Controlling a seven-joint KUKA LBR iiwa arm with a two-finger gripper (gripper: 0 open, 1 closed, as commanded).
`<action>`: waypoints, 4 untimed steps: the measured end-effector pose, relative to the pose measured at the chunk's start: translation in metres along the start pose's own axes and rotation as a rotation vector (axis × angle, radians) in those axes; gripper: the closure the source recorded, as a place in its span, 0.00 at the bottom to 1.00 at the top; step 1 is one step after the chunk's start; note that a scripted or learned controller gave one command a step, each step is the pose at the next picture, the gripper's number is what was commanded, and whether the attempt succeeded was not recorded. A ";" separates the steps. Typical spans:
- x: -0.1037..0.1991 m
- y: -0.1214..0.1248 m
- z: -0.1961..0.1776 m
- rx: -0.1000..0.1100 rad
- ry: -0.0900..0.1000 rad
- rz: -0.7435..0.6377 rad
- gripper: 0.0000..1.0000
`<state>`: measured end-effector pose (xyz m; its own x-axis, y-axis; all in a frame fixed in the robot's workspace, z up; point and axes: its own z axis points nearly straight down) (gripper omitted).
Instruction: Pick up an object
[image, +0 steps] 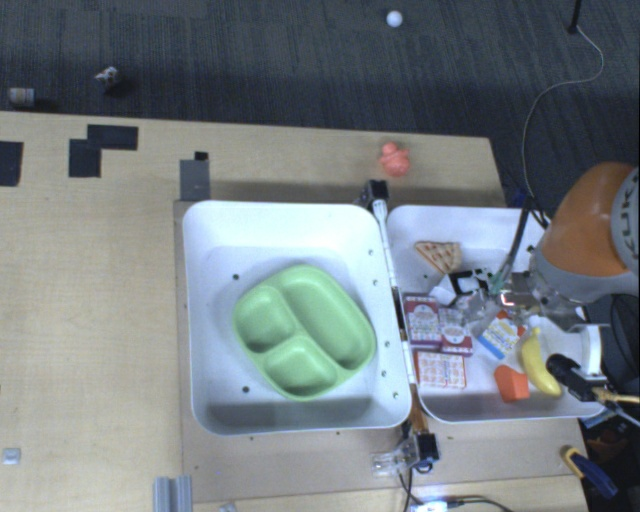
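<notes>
Now gripper (478, 300) low in rt bin (470, 228), finger state unclear, banana (540, 364) & orange block (511, 383) just behind it.

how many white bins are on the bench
2. The left bin holds a green divided plate; the right bin holds small items, including a banana, with the gripper over it.

counter (90, 330): pale wood | pink ball (395, 158): on counter, just beyond the two bins | black patches (103, 140): counter's far left | white ball (394, 18): on dark carpet (300, 50) | black cable (570, 80): curving over carpet, upper right
</notes>
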<state>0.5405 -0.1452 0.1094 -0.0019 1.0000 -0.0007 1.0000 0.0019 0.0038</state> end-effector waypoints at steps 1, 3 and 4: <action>0.001 0.001 -0.011 -0.003 0.000 -0.001 1.00; 0.002 0.003 -0.021 -0.006 0.000 -0.003 1.00; 0.076 0.067 -0.076 -0.001 0.002 -0.003 1.00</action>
<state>0.6075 -0.0688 0.1855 -0.0050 1.0000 0.0011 1.0000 0.0050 0.0048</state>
